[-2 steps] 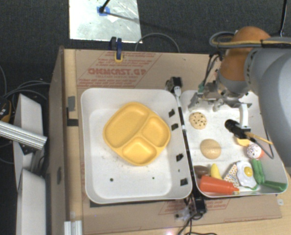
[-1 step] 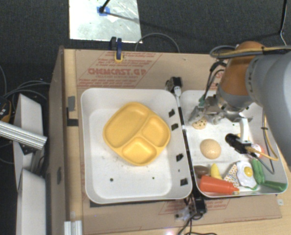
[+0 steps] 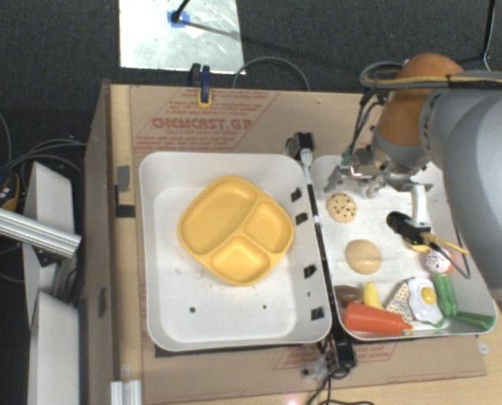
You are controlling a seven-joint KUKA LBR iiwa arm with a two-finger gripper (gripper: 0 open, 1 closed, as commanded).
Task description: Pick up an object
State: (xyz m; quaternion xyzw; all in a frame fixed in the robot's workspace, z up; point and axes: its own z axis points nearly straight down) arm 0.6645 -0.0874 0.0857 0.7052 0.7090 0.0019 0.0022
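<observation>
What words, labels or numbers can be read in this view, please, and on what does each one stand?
"CHEMCAST GP", in red capitals, printed on the brown cardboard sheet behind the left bin.
Smaller red print in the frames above and below that word on the cardboard: too blurred to read.
More red print on the cardboard's front edge, below the bins: too blurred to read.

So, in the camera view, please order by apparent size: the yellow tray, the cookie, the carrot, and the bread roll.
Largest to smallest as they look:
1. yellow tray, by far
2. carrot
3. bread roll
4. cookie
The roll and cookie look close; the roll seems slightly bigger.
</observation>
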